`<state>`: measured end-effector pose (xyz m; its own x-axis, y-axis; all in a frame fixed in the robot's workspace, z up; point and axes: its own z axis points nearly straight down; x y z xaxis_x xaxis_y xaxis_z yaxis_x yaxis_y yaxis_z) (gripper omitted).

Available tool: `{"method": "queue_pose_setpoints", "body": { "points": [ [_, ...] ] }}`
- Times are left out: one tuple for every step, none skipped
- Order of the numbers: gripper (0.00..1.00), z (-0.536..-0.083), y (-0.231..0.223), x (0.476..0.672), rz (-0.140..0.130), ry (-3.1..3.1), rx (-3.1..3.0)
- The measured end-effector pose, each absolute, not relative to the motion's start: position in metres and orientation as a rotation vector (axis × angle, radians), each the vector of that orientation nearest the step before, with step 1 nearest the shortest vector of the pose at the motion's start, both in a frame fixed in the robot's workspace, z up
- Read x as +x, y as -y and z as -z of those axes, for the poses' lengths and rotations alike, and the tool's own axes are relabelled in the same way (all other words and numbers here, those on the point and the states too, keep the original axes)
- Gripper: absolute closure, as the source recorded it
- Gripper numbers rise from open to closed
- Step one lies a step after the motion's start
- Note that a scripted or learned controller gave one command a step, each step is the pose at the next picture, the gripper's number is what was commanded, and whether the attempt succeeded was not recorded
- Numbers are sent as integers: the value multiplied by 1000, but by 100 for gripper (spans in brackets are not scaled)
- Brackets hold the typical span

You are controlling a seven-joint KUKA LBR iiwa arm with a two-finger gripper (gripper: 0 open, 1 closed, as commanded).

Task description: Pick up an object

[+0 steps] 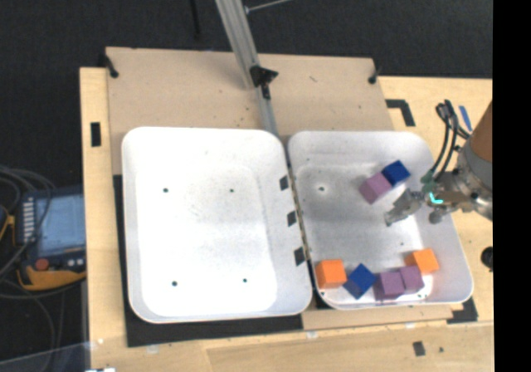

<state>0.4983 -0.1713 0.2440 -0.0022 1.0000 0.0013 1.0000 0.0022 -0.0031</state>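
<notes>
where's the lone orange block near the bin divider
The orange block sits in the right bin, at its front-left corner, touching or nearly touching a blue block on its right.

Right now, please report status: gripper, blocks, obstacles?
Gripper low in right bin, holding nothing. Purple block and blue block just beside it. Path clear.

A pale wooden bench [348, 96] stands on dark flooring and bears a metal rail [235, 22] that slants up from a black clamp [263, 76] at the back, while at the far left a small device with a screen [56, 225] lies among dark cables [17, 188].
</notes>
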Motion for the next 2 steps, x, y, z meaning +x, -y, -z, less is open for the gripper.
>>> {"method": "queue_pose_setpoints", "body": {
  "points": [
    [0, -246, 171, 499, 2, 2223, -2222],
    [0, -203, 177, 497, -5, 2219, -2222]
  ]
}}
